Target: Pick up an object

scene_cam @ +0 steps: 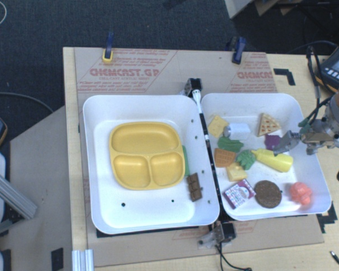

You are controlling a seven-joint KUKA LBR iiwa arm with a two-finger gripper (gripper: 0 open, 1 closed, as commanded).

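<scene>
My gripper (290,140) reaches into the right bin (313,168) from its right edge, low over the toys. Its tip sits right against a small purple toy (273,142); I cannot see whether the toy is held. Just below lies a yellow corn-like piece (275,160). Nearby are a pizza slice (266,124), a white can (238,131), a yellow cheese block (217,125), green leaves (230,144), a broccoli piece (246,159) and an orange block (224,157).
At the front of the right bin lie a red-and-white packet (238,193), a brown patty (268,193), a pink-red fruit (300,192) and a yellow cube (236,173). The left bin (101,208) holds a yellow divided plate (145,154) and a brown chocolate bar (194,186).
</scene>
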